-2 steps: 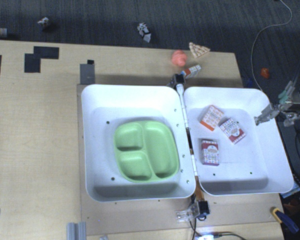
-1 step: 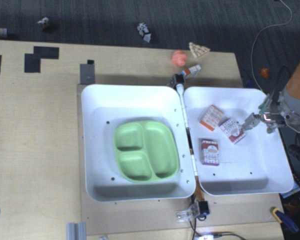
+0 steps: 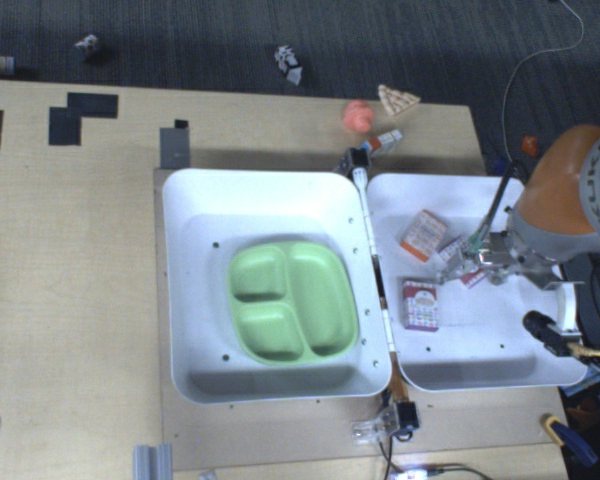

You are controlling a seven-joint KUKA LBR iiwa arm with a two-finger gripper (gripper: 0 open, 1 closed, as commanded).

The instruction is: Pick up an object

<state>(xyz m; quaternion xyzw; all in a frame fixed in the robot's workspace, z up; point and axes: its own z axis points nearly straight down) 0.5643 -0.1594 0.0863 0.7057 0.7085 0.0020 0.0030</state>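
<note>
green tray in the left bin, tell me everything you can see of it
The green tray is a pale green, rounded-square dish that looks like moulded plastic, with a matte finish. Raised ridges divide it into three compartments: two smaller ones on the view's left, one above the other, and a long one down the right. It lies flat and upright on the floor of the left bin, roughly centred, turned slightly askew to the bin's walls. All three compartments hold nothing. Nothing but the bin floor touches it.

Green tray; white bins; red packet.
</note>
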